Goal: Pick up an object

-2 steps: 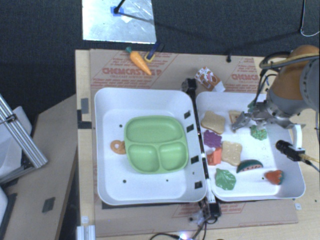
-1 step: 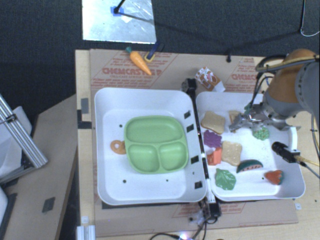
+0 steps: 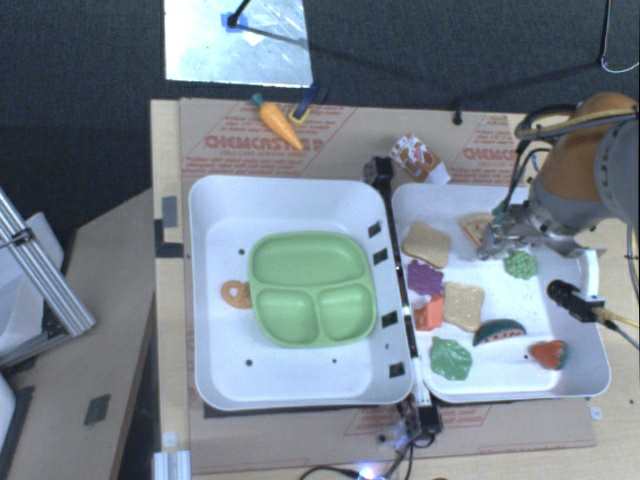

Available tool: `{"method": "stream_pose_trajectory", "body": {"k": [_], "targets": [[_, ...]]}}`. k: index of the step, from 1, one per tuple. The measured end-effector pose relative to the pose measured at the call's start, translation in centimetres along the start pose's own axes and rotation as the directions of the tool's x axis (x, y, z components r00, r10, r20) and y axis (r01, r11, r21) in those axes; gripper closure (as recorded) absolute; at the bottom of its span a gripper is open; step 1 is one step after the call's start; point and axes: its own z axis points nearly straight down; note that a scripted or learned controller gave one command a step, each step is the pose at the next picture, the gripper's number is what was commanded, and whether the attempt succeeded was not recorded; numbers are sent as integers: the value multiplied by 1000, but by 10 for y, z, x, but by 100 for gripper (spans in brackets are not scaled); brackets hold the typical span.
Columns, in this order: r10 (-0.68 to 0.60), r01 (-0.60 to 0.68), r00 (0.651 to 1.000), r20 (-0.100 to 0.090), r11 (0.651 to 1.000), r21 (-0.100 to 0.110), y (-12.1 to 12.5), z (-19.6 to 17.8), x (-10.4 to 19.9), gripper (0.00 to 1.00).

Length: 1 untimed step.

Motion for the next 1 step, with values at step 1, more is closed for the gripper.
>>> {"method": "stream_pose_trajectory", "body": {"k": [1], "targets": [[-2, 2, 1000, 0, 1000, 2, 11, -59, 4, 100]]}}
